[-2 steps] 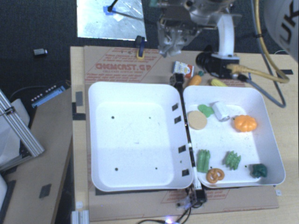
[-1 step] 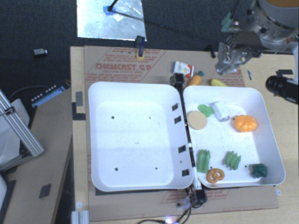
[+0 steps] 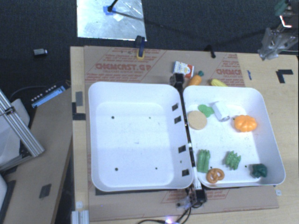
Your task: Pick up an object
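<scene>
A robot's hand (image 3: pixel 279 36) hangs at the upper right corner of the scene, well apart from the two white bins on the worktop (image 3: pixel 46 139), with the picking job not yet begun; at this range its shape is a grey blur, and whether it is open or closed cannot be told, though nothing is seen in its hold. All the candidates lie in the right bin (image 3: pixel 271 139): an orange pumpkin (image 3: pixel 245 123) near the far right wall, a white block (image 3: pixel 221 111) just beside a green leaf-shaped piece (image 3: pixel 204 109), a tan round disc (image 3: pixel 196 120) close to the dividing edge, and along the near side a green ridged bundle (image 3: pixel 203 160), a pretzel (image 3: pixel 215 175), a small green knobbly piece (image 3: pixel 232 159) and a dark green floret (image 3: pixel 258 170) in the corner. The left bin (image 3: pixel 135 139) sits beside it. The step in hand appears to be the approach: the next move calls for choosing one piece, likely the pumpkin, which stands clear of its neighbours, then travelling over the right bin and descending squarely upon it.
</scene>
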You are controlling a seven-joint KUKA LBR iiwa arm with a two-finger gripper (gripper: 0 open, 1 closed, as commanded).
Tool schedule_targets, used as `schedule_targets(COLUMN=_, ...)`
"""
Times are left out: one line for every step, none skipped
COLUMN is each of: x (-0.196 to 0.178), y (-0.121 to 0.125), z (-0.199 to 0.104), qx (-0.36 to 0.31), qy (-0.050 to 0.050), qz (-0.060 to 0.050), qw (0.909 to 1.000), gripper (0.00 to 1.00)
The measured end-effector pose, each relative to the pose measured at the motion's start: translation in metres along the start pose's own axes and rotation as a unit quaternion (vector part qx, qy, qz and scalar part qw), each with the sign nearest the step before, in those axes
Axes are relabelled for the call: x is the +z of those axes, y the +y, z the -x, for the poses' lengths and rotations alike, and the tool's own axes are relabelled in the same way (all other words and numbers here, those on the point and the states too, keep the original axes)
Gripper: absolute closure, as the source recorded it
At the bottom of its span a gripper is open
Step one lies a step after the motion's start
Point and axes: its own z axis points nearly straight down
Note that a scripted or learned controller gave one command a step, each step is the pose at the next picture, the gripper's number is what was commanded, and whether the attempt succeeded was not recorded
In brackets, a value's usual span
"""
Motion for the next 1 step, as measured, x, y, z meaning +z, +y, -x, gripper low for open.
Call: schedule_targets(x=0.1484, y=-0.0005, z=-0.0179, qx=-0.006, qy=0.002, qz=-0.009, qw=0.9999, gripper=1.0)
